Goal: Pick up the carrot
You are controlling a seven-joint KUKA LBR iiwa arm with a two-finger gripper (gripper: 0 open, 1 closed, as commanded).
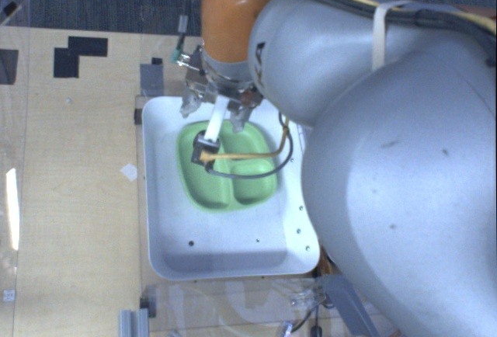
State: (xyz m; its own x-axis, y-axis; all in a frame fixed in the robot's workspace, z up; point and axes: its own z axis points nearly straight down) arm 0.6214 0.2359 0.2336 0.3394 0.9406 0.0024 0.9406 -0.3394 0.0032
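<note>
My gripper (213,113) hangs over the far part of a white bin (159,203), its two fingers (189,105) spread apart and open with nothing held between them. Right beneath it a pale green moulded dish (210,189) with two hollows lies on the bin floor. The fingertips hover just above the dish's far rim. The orange wrist band and the grey arm cover the bin's far right corner and everything to the right of it.
The bin's near half is bare white floor (217,246). To the left lies a pale wooden bench top (70,172) with black markings (78,54) at the far left. The bulky grey arm (388,133) fills the right side.
</note>
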